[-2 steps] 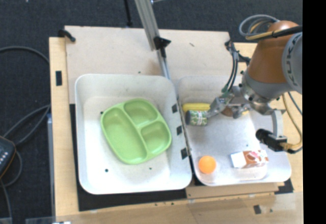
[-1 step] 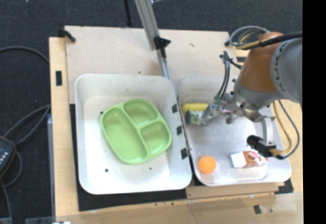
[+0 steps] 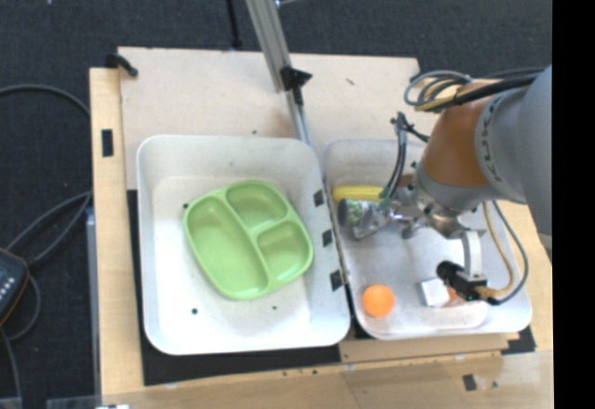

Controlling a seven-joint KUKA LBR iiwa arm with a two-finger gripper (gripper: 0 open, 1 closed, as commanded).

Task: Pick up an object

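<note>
Reaching down into the right bin (image 3: 521,310), the hand (image 3: 367,217) sits low at the bin's far-left part, right at a yellow object (image 3: 358,192) with a greenish bit beside it. Metal parts of the hand blur into that object; cannot tell how far open the hand is, or whether anything is caught in it.

Step in hand, as I judge it: the approach or the closing on the yellow object, lift not yet shown. Next move calls for a firm close on it, then a straight rise clear of the bin wall.

Outward from the hand: arm wrist with orange band (image 3: 456,151) above the bin's far side, cables looping off it. An orange ball (image 3: 377,301) lies near-left in the same bin, well apart from the hand. A small white and reddish item (image 3: 442,292) lies near-right, partly behind a black cable.

Left bin (image 3: 158,212) holds a green divided plate (image 3: 248,237), apart from the work. A grey metal post (image 3: 265,12) slants over the tabletop (image 3: 204,91) at the far side.

In the way: the wall between bins close by the hand, and cables trailing over the near-right items
</note>
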